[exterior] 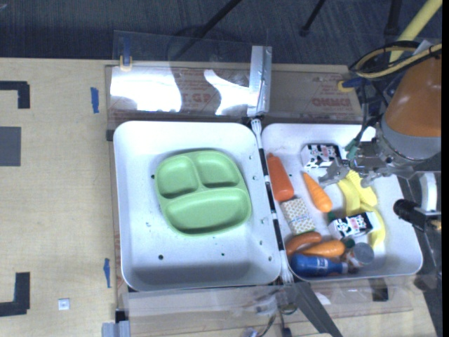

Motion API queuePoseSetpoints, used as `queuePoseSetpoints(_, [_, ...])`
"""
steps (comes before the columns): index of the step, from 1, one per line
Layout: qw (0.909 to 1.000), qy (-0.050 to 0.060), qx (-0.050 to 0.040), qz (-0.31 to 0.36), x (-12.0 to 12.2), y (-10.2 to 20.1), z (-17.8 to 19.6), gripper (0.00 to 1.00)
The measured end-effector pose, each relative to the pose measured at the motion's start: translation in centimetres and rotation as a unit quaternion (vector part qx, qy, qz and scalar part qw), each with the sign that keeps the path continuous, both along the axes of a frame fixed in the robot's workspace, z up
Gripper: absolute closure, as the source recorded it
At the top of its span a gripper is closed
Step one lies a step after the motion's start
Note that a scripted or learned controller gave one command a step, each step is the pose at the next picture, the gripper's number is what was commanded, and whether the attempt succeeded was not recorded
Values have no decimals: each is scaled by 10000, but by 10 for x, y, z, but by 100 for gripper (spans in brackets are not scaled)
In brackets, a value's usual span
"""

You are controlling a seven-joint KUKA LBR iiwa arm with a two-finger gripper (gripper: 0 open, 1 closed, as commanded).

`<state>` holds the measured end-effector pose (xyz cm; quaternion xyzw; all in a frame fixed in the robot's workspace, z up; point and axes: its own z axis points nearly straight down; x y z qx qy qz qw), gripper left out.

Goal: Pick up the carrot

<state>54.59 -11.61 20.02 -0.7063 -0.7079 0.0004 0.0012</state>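
Over on the right bin (410, 262) we had all the clutter, and right in the thick of it lay the carrot (317, 192), slanting down toward the front, its thin end pointing up and to the left. Just left of it we saw an orange bottle-shaped piece (280, 178) against the dividing wall, with a speckled tan packet (299, 215) below that. Up behind the carrot sat a small black-and-white carton (320, 154), and a second one like it (350, 225) lay lower down, just beside the yellow bananas (360, 195).

And the arm (415, 111), grey with its orange band, came in from the right, wrist hanging over the far right part of that bin. We spotted the claw (349, 166) low over the toys, between the upper carton and the bananas, near the carrot's thin end but not on it. Whether it was open or closed, we couldn't tell; the metalwork blurred into the things beneath it.

Down at the front wall we had a reddish sausage-like toy (303, 241), another orange piece (327, 248) and a blue bottle (317, 264) lying packed together. Across in the left bin (133, 188), a green divided plate (203, 190) sat in the middle, well apart from the action. Both bins rested on the pale wooden desk (52, 188).
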Motion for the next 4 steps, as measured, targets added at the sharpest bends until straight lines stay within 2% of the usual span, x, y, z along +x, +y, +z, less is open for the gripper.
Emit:
queuePoseSetpoints(1, [9953,-35,-3,-970,34,-1,-113,0])
queuePoseSetpoints(2, [9972,-24,-9,749,51,50,-15,0])
queuePoseSetpoints(3, [9810,-35,-11,1940,61,106,36,0])
queuePoseSetpoints(4, [9787,-14,-3,2054,51,52,-15,0])
